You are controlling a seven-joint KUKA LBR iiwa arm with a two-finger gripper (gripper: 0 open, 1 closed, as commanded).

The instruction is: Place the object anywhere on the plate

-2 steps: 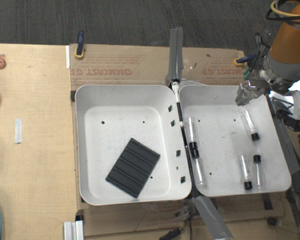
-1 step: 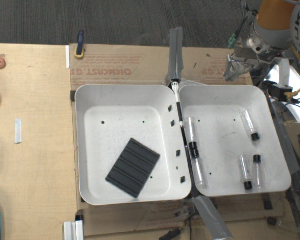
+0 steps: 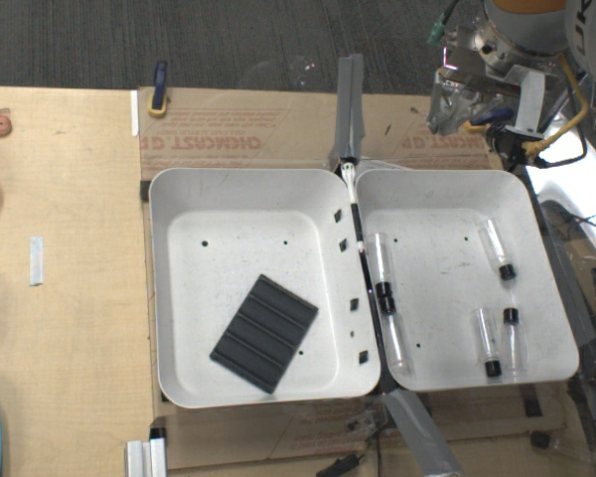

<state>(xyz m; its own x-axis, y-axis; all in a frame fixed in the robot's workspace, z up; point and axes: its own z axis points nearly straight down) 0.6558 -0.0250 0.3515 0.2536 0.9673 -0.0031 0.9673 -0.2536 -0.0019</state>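
Tube (image 3: 497, 249) looks light, slick, maybe brittle. I'd grab it mid-body, across the width. The gripper (image 3: 455, 117) is up high, and I can't tell its state.

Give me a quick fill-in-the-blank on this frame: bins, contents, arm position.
1. The dark ribbed plate lies in the ___ bin.
2. The clear tubes with black caps lie in the ___ bin.
3. The gripper hangs above the ___ edge of the right bin.
4. The orange-handled clamp sits on the cardboard beyond the ___ bin.

Missing words: left; right; far; left
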